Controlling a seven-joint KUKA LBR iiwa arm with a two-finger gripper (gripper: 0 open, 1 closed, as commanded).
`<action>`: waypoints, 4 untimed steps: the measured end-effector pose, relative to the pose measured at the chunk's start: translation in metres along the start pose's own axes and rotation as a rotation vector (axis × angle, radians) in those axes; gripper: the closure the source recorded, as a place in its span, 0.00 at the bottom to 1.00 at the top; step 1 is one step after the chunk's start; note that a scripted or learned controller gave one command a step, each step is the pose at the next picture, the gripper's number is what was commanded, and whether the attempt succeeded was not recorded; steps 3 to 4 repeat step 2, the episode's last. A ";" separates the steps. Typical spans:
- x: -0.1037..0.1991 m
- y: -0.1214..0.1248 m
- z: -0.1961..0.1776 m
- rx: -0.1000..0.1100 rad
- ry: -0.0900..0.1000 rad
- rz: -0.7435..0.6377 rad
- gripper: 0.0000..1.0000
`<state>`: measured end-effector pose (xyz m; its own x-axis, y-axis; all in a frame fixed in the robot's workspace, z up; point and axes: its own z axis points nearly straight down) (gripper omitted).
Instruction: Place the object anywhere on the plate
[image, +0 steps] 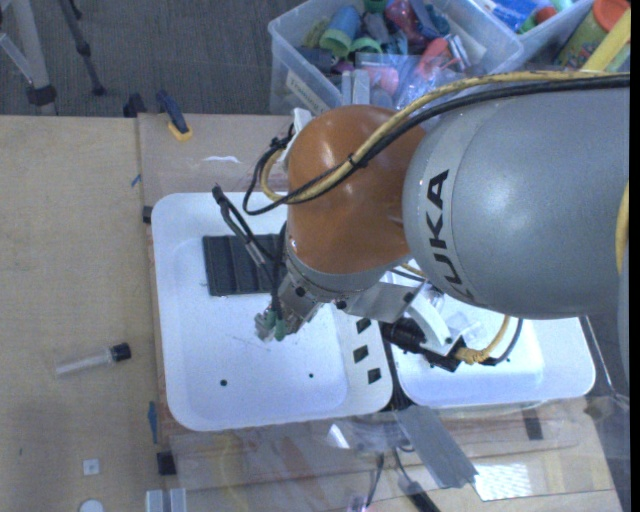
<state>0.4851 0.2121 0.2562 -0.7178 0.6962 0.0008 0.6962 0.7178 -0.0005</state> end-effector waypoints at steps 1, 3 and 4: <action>0.006 0.005 -0.007 -0.004 -0.002 -0.569 1.00; -0.029 0.045 -0.065 -0.004 -0.003 -0.348 1.00; -0.029 0.045 -0.065 -0.004 -0.003 -0.348 1.00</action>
